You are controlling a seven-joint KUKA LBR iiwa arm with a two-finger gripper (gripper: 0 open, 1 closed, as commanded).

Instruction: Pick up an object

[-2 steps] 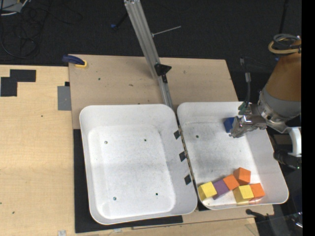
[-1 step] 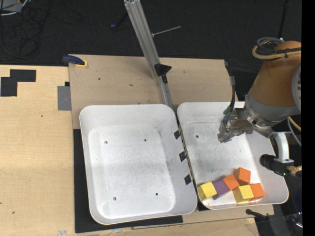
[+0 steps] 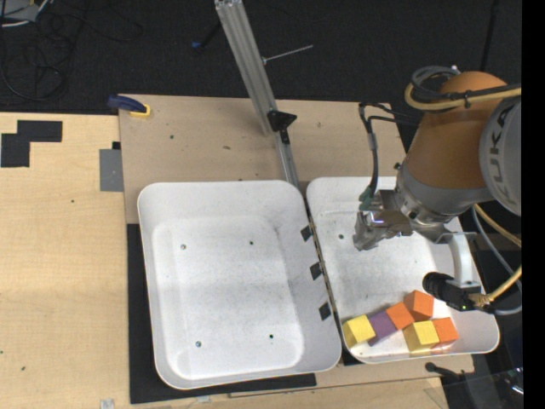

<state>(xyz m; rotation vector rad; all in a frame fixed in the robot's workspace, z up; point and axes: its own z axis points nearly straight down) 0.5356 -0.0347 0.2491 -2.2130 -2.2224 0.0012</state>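
Blocks (image 3: 402,322) clustered in right bin (image 3: 341,203), purple one half-hidden.

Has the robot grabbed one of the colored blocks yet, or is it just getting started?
Not yet. Nothing looks picked up: the colored blocks all sit clustered in the near corner of the right bin. In hand: the gripper hovers over the bin's bare middle, apart from the blocks. Left: move over a block, come down, grab it and lift.

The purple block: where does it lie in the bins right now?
The purple block lies in the right bin, near its front edge, between a yellow block and an orange block.
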